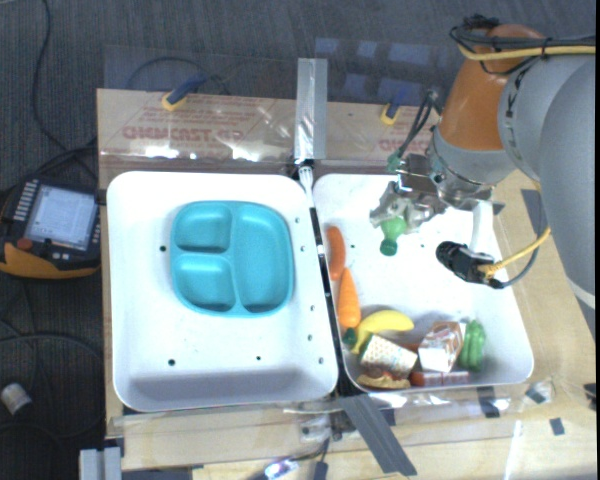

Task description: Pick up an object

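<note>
A: Bins (pixel 130 368) first, since they're the biggest things under me. Two white ones side by side. The left one carries a blue divided plate (pixel 230 258); the right one carries the clutter.

B: And your arm?

A: My arm (pixel 540 78) reaches in from the right, orange band above the wrist, and my gripper (pixel 405 211) hangs over the upper part of the right bin (pixel 515 363).

B: Is the claw holding anything?

A: A small green thing (pixel 390 236) sits right at my fingertips, its round end poking out below. It looks pinched between my fingers, so I judge them narrowed on it, though it is small and partly hidden by the claw.

B: What is it?

A: Too small to name. Green, knob-ended, that's all I can say.

B: Where's the rest?

A: Well apart from me. Two carrots (pixel 342 278) lie along the right bin's left wall. A pile crowds the near edge: a banana (pixel 388 321), a sandwich wedge (pixel 382 358), a small carton (pixel 442 346), a green pepper (pixel 472 340).

B: So how do you do this step well?

A: I'd say lift straight and slowly, with steady pressure. A grip near one end of so small a piece could let it swivel or slip, so no sideways swing until it's well above the bin floor.
</note>
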